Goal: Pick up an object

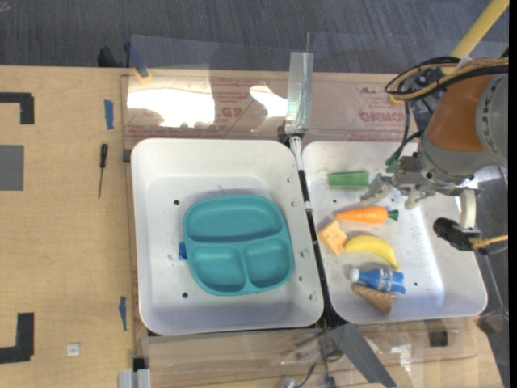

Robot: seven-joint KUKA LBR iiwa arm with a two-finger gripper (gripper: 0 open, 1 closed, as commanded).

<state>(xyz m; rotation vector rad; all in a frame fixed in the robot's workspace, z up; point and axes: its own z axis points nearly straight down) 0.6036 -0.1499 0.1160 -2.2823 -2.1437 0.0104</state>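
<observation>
Pincer: the pincer point(395, 189) hangs over the right bin point(464, 293), toward that bin's 12 o'clock; its fingers point(376, 189) stand splayed apart with nothing between them; it has hold of no object
Nearest things: the carrot point(365, 214) lies just beside the fingertips at their 7 o'clock; the green block point(349, 179) lies at their 10 o'clock, near but apart
Other candidates: the yellow wedge point(332, 238) sits at the carrot's 8 o'clock; the banana point(372, 248) lies at the carrot's 6 o'clock; the blue bottle point(380, 279) and the brown piece point(374, 298) lie near the bin's 6 o'clock rim
Left bin: the left bin point(153, 184) bears a teal divided tray point(237, 244); well apart from the pincer
Done: by my reading, the approach; the arm is over the bin with the loose things
Left: descent, closing on one object, and the lift; no grasp is made yet; the carrot looks the likeliest target, though I cannot be sure
Worktop: the worktop point(56, 241) carries both bins side by side
</observation>
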